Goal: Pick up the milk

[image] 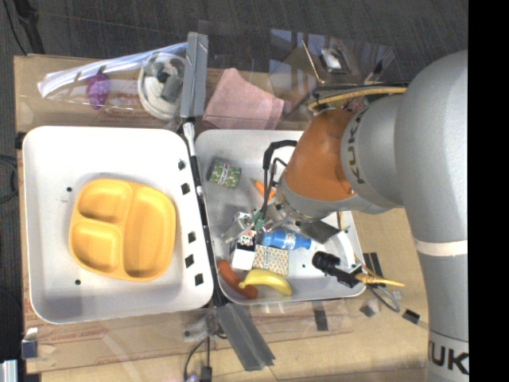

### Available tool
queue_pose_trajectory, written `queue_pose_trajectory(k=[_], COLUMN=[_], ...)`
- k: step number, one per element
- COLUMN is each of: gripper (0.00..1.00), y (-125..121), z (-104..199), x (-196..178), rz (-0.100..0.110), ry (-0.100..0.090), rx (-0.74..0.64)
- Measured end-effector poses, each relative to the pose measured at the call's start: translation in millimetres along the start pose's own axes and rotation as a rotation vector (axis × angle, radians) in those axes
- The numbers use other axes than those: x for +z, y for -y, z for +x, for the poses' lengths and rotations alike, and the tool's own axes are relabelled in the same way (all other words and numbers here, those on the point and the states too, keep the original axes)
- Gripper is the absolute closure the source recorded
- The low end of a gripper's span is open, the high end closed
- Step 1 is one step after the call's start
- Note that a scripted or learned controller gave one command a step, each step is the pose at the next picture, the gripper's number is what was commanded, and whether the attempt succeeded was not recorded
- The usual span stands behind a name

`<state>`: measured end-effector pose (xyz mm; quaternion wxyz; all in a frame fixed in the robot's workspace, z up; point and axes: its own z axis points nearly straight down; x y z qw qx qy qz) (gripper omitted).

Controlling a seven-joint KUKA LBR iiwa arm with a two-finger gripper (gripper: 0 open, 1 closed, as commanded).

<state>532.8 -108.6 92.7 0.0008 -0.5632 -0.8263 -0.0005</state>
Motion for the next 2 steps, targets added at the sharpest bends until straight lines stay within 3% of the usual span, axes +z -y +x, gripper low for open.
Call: queue_pose_trajectory(k=[1,2], gripper=[1.00,1.00], y=[0,-60], z=[-1,2], x=[-10,-99], rz=[-0.001,0.002], ry=[0.001,0.001], rx=[-0.003,0.023])
